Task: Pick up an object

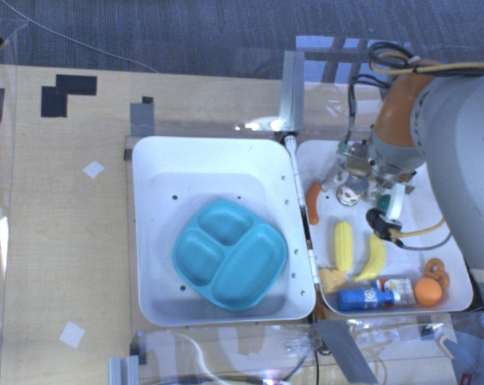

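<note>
Whether the jaws stand apart or together cannot be told, since the metal gripper [356, 184] is a blur of parts low over the far part of the right white bin [458, 291], with nothing visibly between its tips. Just left of it lies a slim red-orange chilli-shaped toy [312, 203], close to the bin's left wall. Nearer, below the gripper, a yellow corn cob [343, 245] lies lengthwise, and a yellow banana [373, 257] curves just to its right. Along the near wall sit a tan wedge-shaped piece [332, 279], a blue bottle with a white and red label [373, 295], an orange ball [428, 292] and a brown pretzel-like ring [436, 268]. The left white bin [158, 167] holds 1 turquoise plastic plate with 3 compartments [230, 253].
</note>
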Tool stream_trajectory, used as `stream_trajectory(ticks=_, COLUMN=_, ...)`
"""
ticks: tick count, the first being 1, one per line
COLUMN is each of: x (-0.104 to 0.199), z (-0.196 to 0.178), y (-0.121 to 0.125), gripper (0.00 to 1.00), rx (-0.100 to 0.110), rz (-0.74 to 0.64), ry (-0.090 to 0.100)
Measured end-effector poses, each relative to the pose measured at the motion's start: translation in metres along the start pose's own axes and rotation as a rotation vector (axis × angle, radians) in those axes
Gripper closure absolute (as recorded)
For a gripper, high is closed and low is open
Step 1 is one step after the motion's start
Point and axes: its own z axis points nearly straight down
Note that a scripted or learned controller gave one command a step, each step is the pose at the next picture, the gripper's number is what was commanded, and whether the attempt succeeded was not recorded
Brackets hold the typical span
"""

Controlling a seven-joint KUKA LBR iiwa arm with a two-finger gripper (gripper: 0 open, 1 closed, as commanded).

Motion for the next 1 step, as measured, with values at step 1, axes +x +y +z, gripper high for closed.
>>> stream_trajectory(ticks=1, x=0.0016, z=-0.0126, y=0.0016, gripper=1.00, rx=-0.004, rz=-0.009, ry=0.000)
